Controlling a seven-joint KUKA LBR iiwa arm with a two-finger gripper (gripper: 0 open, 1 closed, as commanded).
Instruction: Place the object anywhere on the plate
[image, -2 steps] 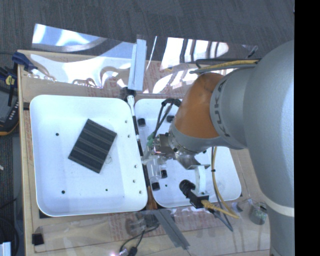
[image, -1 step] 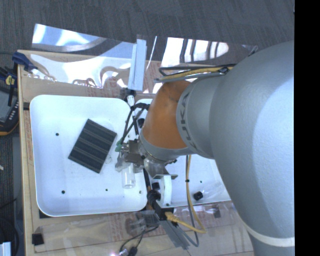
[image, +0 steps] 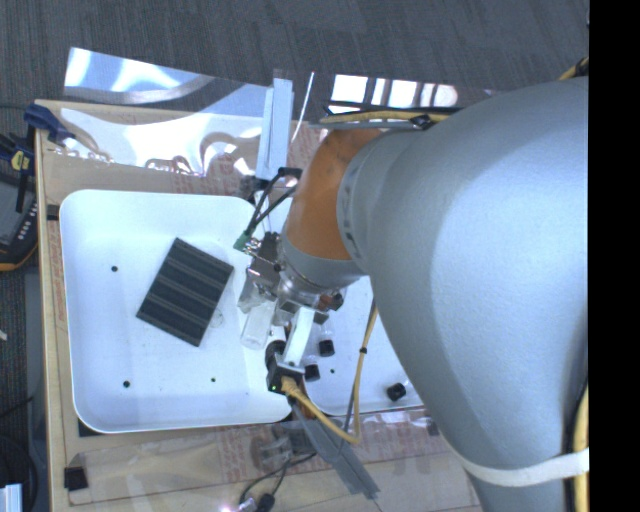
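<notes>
Item 1: left bin (image: 100, 340), white and shallow, with a few small dark dots on its floor.
Item 2: dark ribbed slab (image: 185, 292), lying flat and askew in that bin, well clear of me.
Item 3: my gripper (image: 262, 320), low over the bin's right edge; I can't make out whether its grip is spread or closed.
Item 4: small black pieces (image: 397, 392) on the right bin (image: 340, 398), which my grey arm (image: 480, 250) mostly covers.
Item 5: brown bench (image: 160, 460); shiny sheeting (image: 150, 80) behind; dark carpet (image: 150, 30) beyond.
</notes>
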